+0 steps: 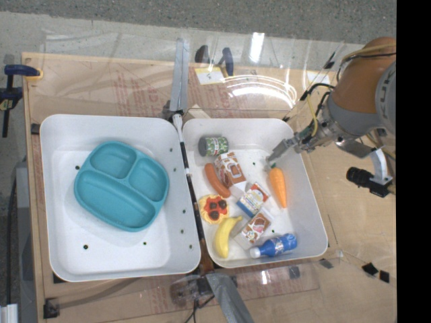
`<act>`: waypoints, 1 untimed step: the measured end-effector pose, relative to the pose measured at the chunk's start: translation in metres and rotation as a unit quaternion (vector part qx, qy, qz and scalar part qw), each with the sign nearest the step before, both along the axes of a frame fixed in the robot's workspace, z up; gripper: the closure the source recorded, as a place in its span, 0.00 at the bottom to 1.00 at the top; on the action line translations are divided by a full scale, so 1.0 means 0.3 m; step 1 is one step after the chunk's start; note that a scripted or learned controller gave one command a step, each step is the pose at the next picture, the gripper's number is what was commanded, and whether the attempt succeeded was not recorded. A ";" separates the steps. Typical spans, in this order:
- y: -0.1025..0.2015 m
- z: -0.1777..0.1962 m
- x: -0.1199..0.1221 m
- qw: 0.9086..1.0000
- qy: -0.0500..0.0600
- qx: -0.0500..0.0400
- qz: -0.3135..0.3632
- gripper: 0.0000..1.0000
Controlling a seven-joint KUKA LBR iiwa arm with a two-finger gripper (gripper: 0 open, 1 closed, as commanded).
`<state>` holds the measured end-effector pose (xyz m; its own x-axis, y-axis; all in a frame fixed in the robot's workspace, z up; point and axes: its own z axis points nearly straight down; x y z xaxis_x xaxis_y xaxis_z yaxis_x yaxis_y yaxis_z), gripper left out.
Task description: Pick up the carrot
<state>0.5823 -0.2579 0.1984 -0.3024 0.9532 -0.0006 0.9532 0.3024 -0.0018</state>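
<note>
The orange carrot lies in the right bin, near its right wall, with its thick end pointing to the far side. My gripper reaches in from the right and hangs just above and beyond the carrot's thick end, its tip very close to the carrot. Nothing shows in its grasp. The grey arm with its orange band sits over the bench at the right.
In the right bin with the carrot are a green can, a sausage, several small cartons, a banana, a yellow toy and a blue bottle. A blue divided plate rests in the left bin.
</note>
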 end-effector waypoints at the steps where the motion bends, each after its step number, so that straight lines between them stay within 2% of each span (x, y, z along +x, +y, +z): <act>1: -0.006 -0.367 0.002 1.000 -0.001 0.000 0.013 0.00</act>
<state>0.5830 -0.2597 0.0882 -0.3273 0.9449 -0.0022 0.9449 0.3273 0.0004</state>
